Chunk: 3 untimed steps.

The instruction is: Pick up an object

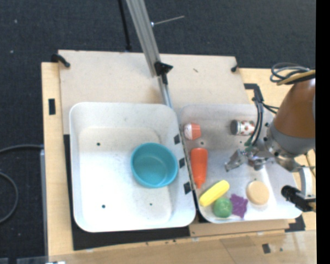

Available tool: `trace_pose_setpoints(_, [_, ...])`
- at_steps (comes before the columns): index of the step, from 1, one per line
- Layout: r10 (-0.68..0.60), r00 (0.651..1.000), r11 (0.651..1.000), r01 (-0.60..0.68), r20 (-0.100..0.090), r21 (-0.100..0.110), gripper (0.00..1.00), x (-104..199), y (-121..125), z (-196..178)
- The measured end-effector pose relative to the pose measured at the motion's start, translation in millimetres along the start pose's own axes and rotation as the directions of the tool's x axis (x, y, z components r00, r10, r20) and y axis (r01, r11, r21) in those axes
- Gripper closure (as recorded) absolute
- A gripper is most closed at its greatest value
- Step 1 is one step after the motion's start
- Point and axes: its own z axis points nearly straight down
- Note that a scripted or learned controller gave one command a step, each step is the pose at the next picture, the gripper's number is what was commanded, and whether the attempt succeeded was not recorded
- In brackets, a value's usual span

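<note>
My gripper hangs over the middle of the right bin, open, with only bare bin floor between its fingers. An orange carrot lies to its left along the bin's left wall. In front of it are a tan round piece, a yellow banana-like piece, a green ball and a purple toy. A small can lies on its side behind the gripper, and an orange-and-white ball sits at the back left.
The left bin holds a blue bowl near its right side. A slanted metal pole rises from between the bins at the back. The arm's orange band is over the right bin's right edge.
</note>
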Motion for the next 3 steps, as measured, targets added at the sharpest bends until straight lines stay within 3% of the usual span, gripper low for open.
trace_pose_setpoints(1, [0.001, 1.0, 1.0, -0.001, 0.0, 0.002, 0.0, 6, 2, 60])
trace_pose_setpoints(2, [0.005, 1.0, 1.0, -0.005, -0.001, -0.009, 1.0, 5, 5, 46])
trace_pose_setpoints(3, [-0.006, 1.0, 1.0, 0.006, 0.0, -0.011, 1.0, 14, 6, -10])
